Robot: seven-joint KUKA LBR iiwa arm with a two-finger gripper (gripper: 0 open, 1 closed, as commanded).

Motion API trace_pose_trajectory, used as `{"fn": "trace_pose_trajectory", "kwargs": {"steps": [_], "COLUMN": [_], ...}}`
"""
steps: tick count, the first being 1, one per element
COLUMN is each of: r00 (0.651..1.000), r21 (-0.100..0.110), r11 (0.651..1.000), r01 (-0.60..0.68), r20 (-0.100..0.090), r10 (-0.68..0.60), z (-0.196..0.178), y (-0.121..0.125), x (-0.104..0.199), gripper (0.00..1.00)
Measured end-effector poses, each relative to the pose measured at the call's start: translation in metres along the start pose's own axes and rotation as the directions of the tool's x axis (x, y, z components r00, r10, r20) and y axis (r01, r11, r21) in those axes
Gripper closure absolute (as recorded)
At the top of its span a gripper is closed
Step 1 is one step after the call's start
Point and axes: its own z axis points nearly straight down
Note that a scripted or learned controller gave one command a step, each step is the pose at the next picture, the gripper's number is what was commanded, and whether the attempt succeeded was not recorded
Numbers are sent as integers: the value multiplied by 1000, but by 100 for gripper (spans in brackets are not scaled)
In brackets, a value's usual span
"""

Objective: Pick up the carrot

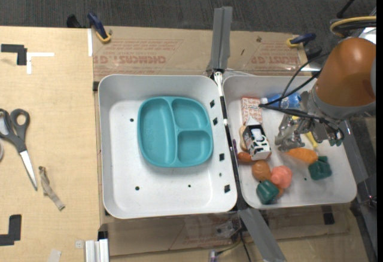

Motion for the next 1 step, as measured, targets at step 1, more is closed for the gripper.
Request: {"fn": "trace_pose_trajectory", "kwargs": {"steps": [1], "r00": [908], "r21": [-3], "r11": [908], "r01": [418], "r20": [-4], "r10": [-418], "z": [9], "y": [-42], "x": [67], "gripper": [100]}}
